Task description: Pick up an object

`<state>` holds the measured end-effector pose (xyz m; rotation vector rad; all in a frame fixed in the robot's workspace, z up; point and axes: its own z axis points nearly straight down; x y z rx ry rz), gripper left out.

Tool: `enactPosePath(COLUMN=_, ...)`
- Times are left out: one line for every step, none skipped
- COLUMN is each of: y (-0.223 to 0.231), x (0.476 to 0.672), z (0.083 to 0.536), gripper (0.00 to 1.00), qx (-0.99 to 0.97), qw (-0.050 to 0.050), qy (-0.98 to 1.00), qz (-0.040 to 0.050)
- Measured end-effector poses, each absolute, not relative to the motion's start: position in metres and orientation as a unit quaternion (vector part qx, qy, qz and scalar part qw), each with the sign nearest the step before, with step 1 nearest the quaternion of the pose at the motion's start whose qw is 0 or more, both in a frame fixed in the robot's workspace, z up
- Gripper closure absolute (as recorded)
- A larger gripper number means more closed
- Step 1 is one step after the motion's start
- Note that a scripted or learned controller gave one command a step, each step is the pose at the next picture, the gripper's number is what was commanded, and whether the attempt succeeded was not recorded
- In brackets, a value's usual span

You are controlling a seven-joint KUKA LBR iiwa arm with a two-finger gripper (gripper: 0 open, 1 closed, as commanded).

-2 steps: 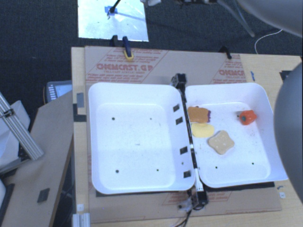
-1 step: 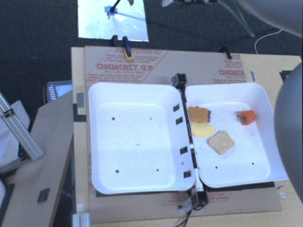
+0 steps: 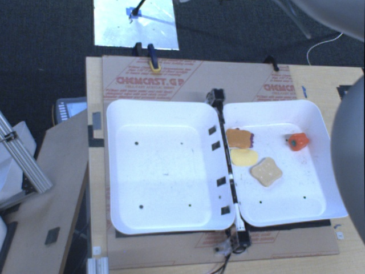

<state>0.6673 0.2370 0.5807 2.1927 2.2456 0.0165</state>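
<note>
Right bin (image 3: 311, 110) with four things: orange piece (image 3: 239, 138) at ten o'clock, yellow disc (image 3: 244, 157) just below, tan toast (image 3: 266, 172) centre, red piece (image 3: 297, 141) at two o'clock, apart. Grey arm (image 3: 349, 153), perhaps blurred, at three o'clock. Jaws: cannot tell.

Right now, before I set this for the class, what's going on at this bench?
Nothing is being handled at this moment. Two shallow white bins sit side by side. The right bin has four small items: an orange piece with a purple edge near the divider, a flat yellow piece just below it, a tan toast-shaped piece, and a small red-orange item with a green spot set apart toward the far side. The grey arm looms at the right edge, not touching any item.
</note>
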Motion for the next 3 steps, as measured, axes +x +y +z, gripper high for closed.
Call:
enactPosePath(y=0.131, x=0.555, z=0.534, gripper=1.0, qx=0.71, qw=-0.002, qy=0.705, qz=-0.0024)
enactPosePath(y=0.177, x=0.605, z=0.5, gripper=1.0, qx=0.705, qw=-0.001, qy=0.709, qz=-0.0006)
enactPosePath(y=0.225, x=0.627, z=0.499, gripper=1.0, qx=0.704, qw=0.0, qy=0.71, qz=0.0012)
